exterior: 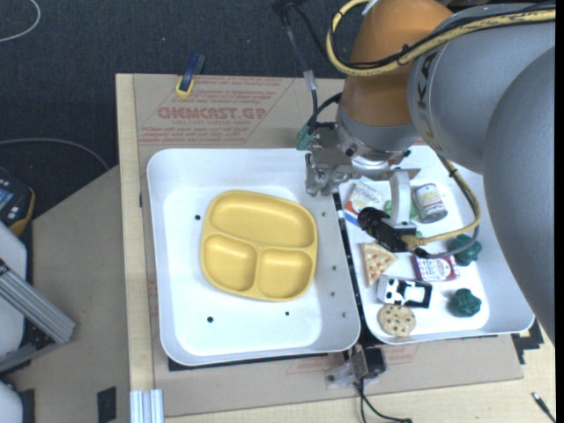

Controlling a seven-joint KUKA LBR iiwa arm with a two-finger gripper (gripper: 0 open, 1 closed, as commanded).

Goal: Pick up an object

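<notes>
Toys crowd the right bin (507, 311): pizza slice (377, 260), cookie (397, 320), small can (430, 201), green pieces. Jaws (352, 179) sit over that bin's top-left corner, state can't tell. Left bin (167, 236) holds a yellow divided plate (258, 243); both on a cardboard-covered tabletop (220, 108).

A plate (259, 254) sits in the left bin (167, 236). Small toys fill the right bin (502, 298), with a cookie (397, 320) at the bottom.

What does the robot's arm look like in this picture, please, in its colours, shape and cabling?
The arm is bulky and rounded, with smooth grey casing and a glossy orange band above the wrist. A yellowish cable loops beside the band, and darker cables trail past the metal wrist hardware below.
</notes>
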